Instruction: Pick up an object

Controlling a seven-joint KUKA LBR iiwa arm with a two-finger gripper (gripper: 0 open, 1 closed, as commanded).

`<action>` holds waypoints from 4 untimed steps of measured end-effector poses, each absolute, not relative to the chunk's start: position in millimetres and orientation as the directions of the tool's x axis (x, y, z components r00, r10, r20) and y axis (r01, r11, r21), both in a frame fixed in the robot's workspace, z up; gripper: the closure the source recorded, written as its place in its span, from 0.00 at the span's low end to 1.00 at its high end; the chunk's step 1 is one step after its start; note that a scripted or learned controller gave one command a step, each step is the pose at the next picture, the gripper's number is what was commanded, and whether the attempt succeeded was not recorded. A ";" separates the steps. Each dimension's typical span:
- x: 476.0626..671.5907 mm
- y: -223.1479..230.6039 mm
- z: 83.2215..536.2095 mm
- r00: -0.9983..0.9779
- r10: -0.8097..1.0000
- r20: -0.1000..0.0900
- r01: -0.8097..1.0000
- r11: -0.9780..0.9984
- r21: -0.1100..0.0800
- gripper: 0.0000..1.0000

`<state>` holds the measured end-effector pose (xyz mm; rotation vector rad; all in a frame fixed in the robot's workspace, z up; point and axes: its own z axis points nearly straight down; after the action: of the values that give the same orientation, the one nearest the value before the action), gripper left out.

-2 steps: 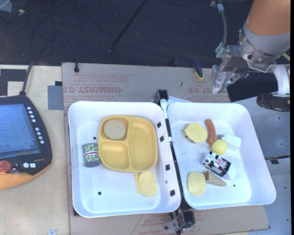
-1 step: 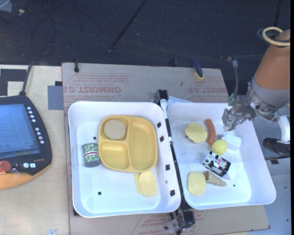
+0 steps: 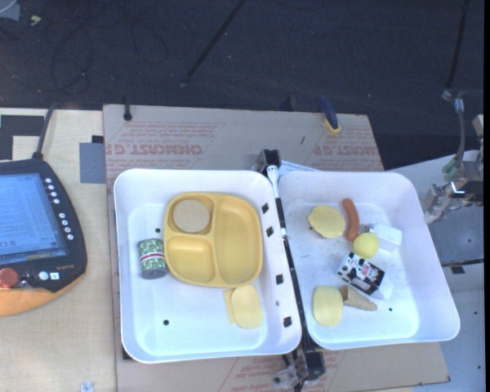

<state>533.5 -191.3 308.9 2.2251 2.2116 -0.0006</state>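
Two shallow white bins sit side by side on the worktop [image 3: 73,317], on a sheet of brown cardboard [image 3: 229,137].

Left bin [image 3: 139,333]: a yellow divided tray [image 3: 216,251] lies near the centre, with a tan round disc [image 3: 190,216] in its upper-left compartment. A small green-and-white patterned can [image 3: 152,258] stands just beside the tray's left edge, touching or nearly touching it. A pale yellow flat piece [image 3: 245,305] lies just below the tray's lower right corner.

Right bin [image 3: 429,317]: a yellow flat round piece [image 3: 326,221] lies in the upper middle, with a red-orange sausage-shaped item [image 3: 351,216] just to its right, roughly upright in the view. Below these, a small yellow ball [image 3: 365,245] rests against a white item [image 3: 387,237]. A black-and-white patterned packet [image 3: 361,273] lies just below the ball. A second yellow round piece [image 3: 327,305] sits at the lower middle, with a tan wedge-shaped piece [image 3: 360,300] touching its right side.

The arm's end, the jaws [image 3: 451,190], shows at the right edge of the view, outside the right bin and beside its upper right rim, well apart from all items. Whether the jaws are wide or narrow cannot be told; the part is small and cluttered with cables. Nothing is seen between them.

A teach pendant [image 3: 24,227] with a lit screen lies on the worktop left of the bins.
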 end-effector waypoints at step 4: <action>474.3 -134.3 273.1 0.006 1.000 -0.002 1.000 -0.006 0.001 1.00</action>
<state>474.3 -134.3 273.1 2.2263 2.2128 -0.0010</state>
